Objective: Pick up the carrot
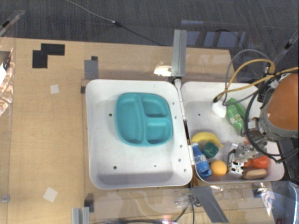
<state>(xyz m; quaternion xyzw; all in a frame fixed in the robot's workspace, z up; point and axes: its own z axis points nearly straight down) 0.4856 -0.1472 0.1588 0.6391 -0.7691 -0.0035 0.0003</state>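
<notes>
1. Camera view from above showed the gripper low in the near right part of the right bin, with the grey arm and its orange band rising behind it on the right.
2. The carrot appeared to be the orange-red piece just right of the gripper, touching it or very nearly so. Only a short, rounded stretch of it showed, bright and smooth, with its left end hidden by the gripper body.
3. I could not tell whether the gripper was spread or closed, nor whether it gripped anything; the parts ran together at that spot.
4. A tan, sausage-shaped piece lay just in front of the carrot, right of the gripper and toward the bin's near wall.
5. An orange sat just left of the gripper, and a blue can lay beyond it against the bin's left wall.
6. A banana and a dark green lump lay left of and behind the gripper.
7. A green bottle with a white cap lay well behind it, under looping cables.
8. A teal divided plate rested in the left bin, far to the gripper's left.
</notes>
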